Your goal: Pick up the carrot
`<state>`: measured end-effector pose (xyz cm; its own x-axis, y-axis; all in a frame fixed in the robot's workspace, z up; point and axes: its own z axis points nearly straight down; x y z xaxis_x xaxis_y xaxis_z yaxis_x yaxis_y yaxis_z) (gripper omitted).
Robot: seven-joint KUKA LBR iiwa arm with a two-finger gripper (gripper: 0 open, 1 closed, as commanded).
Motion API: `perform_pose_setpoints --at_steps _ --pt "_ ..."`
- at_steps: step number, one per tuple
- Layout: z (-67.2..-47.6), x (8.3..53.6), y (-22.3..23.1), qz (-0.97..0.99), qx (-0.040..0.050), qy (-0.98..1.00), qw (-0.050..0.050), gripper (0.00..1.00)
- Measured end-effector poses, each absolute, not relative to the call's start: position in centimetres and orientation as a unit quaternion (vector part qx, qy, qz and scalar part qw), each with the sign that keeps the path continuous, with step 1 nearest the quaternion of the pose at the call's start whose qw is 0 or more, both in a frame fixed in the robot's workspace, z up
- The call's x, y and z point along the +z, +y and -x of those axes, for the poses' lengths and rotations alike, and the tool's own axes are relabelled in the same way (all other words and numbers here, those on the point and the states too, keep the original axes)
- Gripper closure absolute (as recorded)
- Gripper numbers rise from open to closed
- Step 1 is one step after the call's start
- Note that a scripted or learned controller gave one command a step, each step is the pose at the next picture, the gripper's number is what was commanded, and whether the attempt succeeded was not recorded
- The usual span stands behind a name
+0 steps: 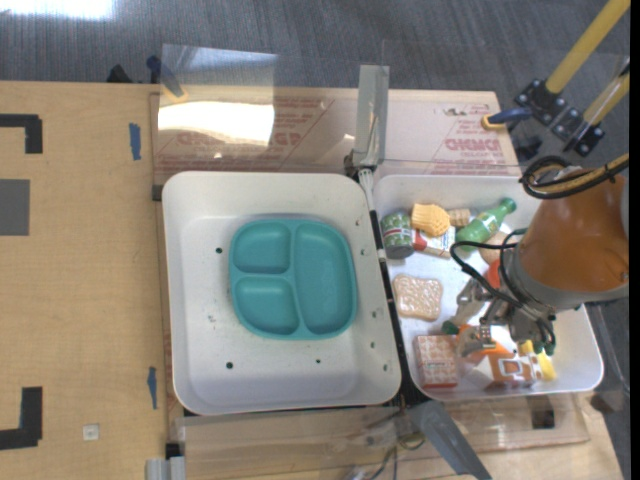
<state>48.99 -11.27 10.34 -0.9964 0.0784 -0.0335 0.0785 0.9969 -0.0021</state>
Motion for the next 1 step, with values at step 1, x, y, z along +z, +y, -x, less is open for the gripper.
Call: perform_pose_setpoints --at_steps 1 --pt "-48.4 28.11 -13.29 -0.156 -0.0005 0.988 0.006 1.0"
